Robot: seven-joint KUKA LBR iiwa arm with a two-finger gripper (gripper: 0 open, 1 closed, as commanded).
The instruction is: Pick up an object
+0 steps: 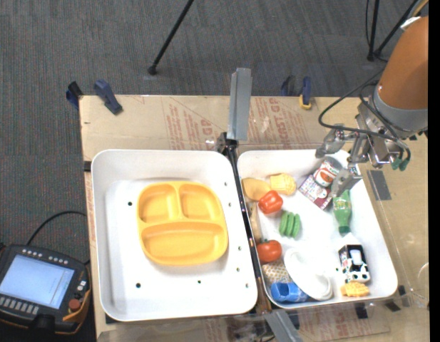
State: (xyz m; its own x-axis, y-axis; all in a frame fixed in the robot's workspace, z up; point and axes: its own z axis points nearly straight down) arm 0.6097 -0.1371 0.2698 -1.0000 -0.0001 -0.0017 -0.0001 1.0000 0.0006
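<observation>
The tool (346,168) hangs over the far right corner of the right bin (388,251), just above a red carton (321,182) and green bottle (341,212); whether it grips anything I cannot tell; likely the reaching step; next, lower and clamp.

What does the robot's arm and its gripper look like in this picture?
The arm comes in at the right as a fat, rounded orange section above a grey wrist ring. Below that sits the gripper, a boxy grey metal assembly with thin fingers. Dark cables loop out from the wrist, and a small green piece sits on its right side.
</observation>
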